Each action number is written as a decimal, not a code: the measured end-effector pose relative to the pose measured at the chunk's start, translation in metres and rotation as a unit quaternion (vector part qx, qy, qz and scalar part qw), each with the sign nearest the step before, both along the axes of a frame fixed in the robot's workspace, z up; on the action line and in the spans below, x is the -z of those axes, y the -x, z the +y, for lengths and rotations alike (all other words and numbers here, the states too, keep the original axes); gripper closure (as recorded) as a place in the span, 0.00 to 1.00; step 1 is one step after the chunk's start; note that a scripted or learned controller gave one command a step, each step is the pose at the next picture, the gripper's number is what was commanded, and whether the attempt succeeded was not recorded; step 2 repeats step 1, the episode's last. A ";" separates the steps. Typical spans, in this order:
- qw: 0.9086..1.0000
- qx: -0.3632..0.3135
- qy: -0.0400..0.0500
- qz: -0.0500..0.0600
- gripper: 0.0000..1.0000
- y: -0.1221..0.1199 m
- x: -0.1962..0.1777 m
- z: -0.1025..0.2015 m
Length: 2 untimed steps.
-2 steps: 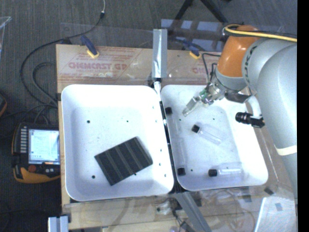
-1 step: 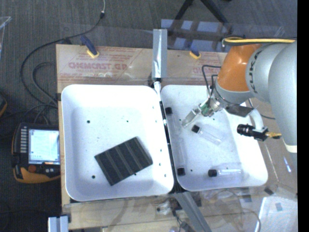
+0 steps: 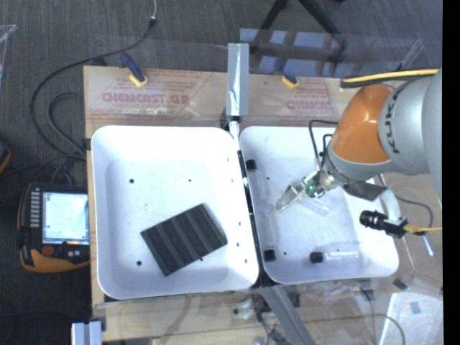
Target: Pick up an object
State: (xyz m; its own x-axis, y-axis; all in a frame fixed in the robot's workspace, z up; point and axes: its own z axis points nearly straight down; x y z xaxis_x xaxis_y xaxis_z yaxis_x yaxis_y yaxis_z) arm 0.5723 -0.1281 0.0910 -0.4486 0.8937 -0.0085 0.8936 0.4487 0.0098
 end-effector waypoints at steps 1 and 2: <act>1.000 -0.021 0.000 -0.001 0.00 -0.067 0.001 0.015; 1.000 -0.021 0.000 -0.001 0.00 -0.067 0.001 0.015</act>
